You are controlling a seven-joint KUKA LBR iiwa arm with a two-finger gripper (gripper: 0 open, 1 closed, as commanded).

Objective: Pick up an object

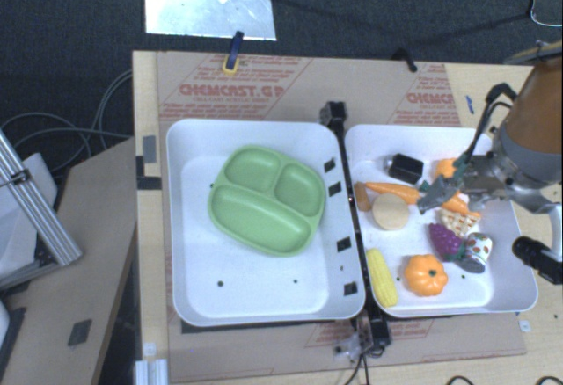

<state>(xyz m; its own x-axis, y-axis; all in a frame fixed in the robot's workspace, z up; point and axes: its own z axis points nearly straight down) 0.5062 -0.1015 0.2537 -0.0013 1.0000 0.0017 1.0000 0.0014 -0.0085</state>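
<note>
Fingers of the gripper (433,196) blur into one dark grey shape against the clutter under them, so I cannot tell whether they are open or closed, and nothing can be seen held between them. That gripper hangs over the right bin (519,291), pointing toward the left of the view, with its tip above the gap between the carrot (391,191) and a pale yellow waffle (461,220). The arm (538,124) comes in from the right edge, over the bin's far right corner. All the loose things that could be picked up lie in this right bin. A black block (406,168) sits near the back. The carrot lies just in front of it, with a round beige ball (391,214) touching its near side. A small orange piece (446,169) shows just behind the gripper. A bunch of purple grapes (445,240) lies next to the waffle, and a small patterned thing (476,249), too small to make out, is just right of the grapes. Toward the front, an ear of corn (381,276) lies along the left wall, and a little pumpkin (424,275) stands just beside it. The left bin (180,225) holds a green divided plate (266,199), lying flat and turned at a slant.
</note>
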